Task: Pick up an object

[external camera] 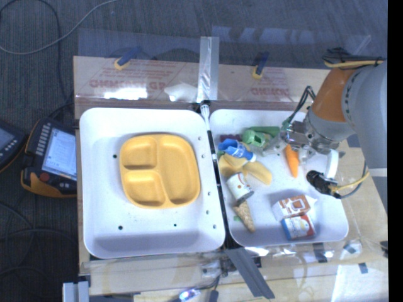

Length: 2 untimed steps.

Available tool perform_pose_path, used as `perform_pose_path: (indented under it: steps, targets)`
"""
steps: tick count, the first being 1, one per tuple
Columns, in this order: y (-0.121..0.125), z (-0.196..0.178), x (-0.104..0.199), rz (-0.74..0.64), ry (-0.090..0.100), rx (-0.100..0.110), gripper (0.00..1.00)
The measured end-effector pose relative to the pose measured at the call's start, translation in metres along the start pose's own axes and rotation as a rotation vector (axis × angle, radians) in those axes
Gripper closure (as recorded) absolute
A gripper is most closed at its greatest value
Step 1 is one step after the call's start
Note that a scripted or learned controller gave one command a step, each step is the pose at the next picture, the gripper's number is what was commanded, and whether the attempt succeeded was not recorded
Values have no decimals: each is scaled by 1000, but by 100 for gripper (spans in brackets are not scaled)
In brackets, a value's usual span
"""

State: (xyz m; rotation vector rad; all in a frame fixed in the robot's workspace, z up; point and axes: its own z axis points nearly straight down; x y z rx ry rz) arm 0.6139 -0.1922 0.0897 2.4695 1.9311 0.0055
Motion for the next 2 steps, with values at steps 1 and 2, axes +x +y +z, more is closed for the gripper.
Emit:
perform_pose_path:
  steps: [1, 2]
  targets:
    - [1, -10, 1, -2, -1, -2, 100]
    - [45, -119, 51, -51, -2, 8, 100]
